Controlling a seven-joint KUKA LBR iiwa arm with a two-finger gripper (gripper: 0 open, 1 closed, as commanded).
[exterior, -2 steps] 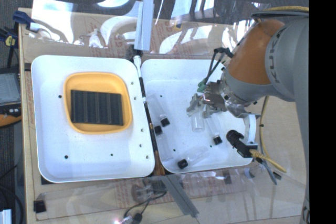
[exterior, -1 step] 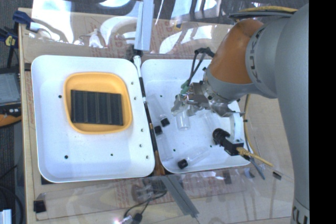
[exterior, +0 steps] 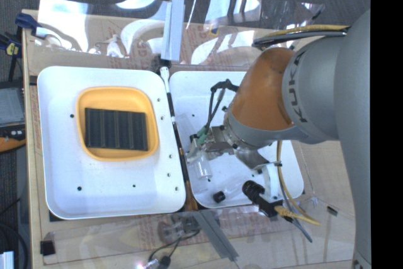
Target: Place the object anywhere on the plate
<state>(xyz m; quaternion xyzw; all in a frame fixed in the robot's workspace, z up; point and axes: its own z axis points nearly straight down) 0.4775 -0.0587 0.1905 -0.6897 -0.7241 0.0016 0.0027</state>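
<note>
1. Yellow and rounded, the plate (exterior: 116, 101) lies in the left bin (exterior: 56, 135), in the left half of the frame, with a dark ribbed rectangle (exterior: 117, 128) at its centre.
2. We see the gripper (exterior: 200, 157) low in the right bin (exterior: 189, 88), near that bin's left wall and just right of the divide between the two bins.
3. We cannot make out any object clearly; something pale or clear sits at the gripper's tip, but it is too blurred for us to tell whether that is the object or part of the gripper.
4. We cannot tell how the gripper stands, as its tip is a tangle of glare and small parts.
5. Well apart from the plate, the gripper is on the far side of the divide, to the plate's lower right.
6. We see the arm (exterior: 327, 91) entering from the right of the frame, its grey bulk covering the upper right, the orange band (exterior: 264, 94) over the right bin, and the wrist angled down and left toward the bin floor.
7. Black cables (exterior: 217, 94) loop beside the wrist, and a small black knob (exterior: 218, 196) lies on the bin floor at lower centre.
</note>
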